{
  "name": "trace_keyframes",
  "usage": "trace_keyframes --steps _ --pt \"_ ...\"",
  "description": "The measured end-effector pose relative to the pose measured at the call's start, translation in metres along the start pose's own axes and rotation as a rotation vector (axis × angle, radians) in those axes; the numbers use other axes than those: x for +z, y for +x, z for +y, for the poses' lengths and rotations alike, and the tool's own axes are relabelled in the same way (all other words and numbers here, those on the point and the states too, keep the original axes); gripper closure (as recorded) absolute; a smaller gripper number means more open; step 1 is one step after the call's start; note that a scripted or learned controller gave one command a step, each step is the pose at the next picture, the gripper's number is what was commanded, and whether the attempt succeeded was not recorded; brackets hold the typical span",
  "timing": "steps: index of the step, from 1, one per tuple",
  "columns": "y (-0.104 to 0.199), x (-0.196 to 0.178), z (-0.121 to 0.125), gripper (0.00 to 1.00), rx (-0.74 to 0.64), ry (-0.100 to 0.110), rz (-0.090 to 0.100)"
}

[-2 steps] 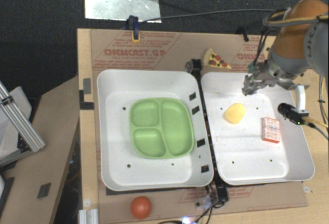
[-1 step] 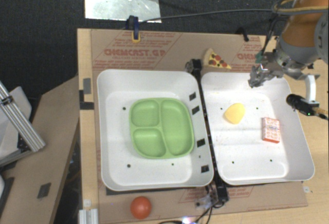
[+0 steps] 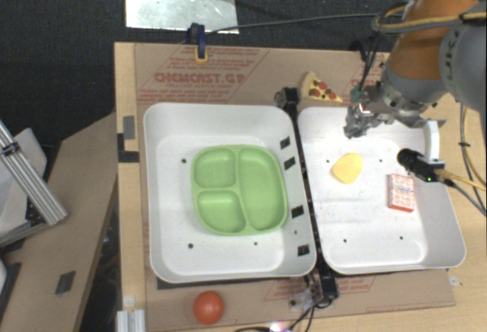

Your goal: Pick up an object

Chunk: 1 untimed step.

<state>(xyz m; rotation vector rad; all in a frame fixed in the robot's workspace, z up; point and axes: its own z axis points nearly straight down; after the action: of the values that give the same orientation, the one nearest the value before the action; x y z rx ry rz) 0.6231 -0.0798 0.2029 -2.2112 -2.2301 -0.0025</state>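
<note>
The gripper [image 3: 354,127] is hanging over the back part of the right bin [image 3: 434,247], and its tips are pointing down. I cannot tell how it is set, because it is small and dark here. Nothing is showing in it. A yellow piece [image 3: 347,168] is lying in this bin, just in front of the gripper and apart from it. A red and white box [image 3: 401,193] is lying to the right of the piece. A green tray [image 3: 237,189] with three sections is sitting in the left bin [image 3: 171,247]. A pizza slice toy [image 3: 320,88] is lying behind the bins, and an orange ball [image 3: 208,307] is lying in front of them.
</note>
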Motion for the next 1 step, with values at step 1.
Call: trace_keyframes --steps 1 --pt "0.0485 -0.0139 -0.0163 1.0 -0.001 0.0 0.0"
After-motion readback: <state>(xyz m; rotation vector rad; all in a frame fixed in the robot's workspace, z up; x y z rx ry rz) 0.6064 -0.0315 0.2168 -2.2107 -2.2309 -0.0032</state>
